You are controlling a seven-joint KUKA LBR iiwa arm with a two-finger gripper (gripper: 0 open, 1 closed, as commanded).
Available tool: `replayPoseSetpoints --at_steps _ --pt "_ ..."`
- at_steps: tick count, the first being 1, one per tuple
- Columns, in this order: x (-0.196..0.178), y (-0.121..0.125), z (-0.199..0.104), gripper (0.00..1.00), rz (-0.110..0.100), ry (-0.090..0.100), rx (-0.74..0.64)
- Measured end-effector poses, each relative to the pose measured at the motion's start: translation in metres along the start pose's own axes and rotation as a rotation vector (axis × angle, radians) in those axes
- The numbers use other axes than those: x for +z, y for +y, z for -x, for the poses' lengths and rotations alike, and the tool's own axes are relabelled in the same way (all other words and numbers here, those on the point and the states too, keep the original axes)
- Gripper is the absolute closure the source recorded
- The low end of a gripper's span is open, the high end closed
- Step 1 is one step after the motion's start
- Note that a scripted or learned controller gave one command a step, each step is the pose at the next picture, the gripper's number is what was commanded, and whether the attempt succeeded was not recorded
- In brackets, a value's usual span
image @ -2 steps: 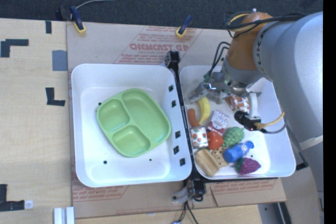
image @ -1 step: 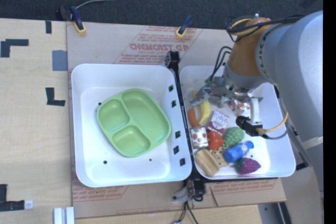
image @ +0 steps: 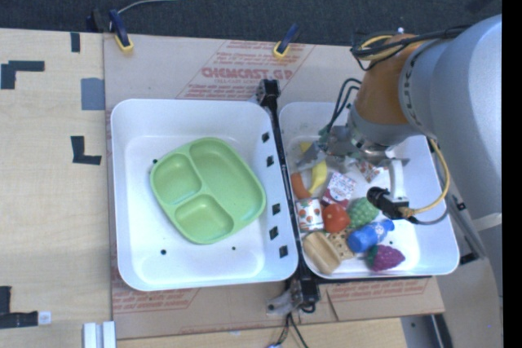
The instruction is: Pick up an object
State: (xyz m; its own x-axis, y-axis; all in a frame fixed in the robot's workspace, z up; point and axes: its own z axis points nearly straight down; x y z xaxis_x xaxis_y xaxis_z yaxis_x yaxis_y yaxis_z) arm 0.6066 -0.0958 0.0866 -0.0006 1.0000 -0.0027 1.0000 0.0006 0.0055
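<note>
We see the pincer (image: 334, 151) low over the back left part of the right-hand shallow white bin (image: 428, 236), hanging from the grey arm with its orange band (image: 383, 94). Its tip sits in clutter and shadow, so we cannot tell whether it is spread or pressed together, and we see nothing plainly pinched in it.

Just below it lies a yellow banana-shaped toy (image: 316, 174), with a small orange toy (image: 299, 185) touching its left side. To the right is a white packet with red print (image: 340, 187). Nearer the front edge come a white cup with red spots (image: 308, 213), a round red toy (image: 334, 218) and a bumpy green toy (image: 362, 212), all crowded together. In front of these sit a tan block like a bread slice (image: 320, 252), a blue toy (image: 364, 237) and what looks like a purple bunch of grapes (image: 385, 257).

The left-hand shallow white bin (image: 139, 134) touches the right one and holds a light green divided plastic plate (image: 208, 189), lying flat and turned at a slant. Both bins rest on a brown cardboard sheet with red lettering (image: 204, 73) on the pale wooden counter (image: 41, 175), with two blue-and-yellow clamps (image: 121, 35) at its back edge.
</note>
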Motion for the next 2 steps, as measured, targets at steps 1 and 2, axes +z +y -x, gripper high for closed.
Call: replayPoseSetpoints --at_steps 1,2 --pt "-0.010 0.000 0.000 1.00 -0.001 -0.001 0.000" --pt "-0.098 -0.020 -0.063 1.00 -0.005 0.003 -0.002"
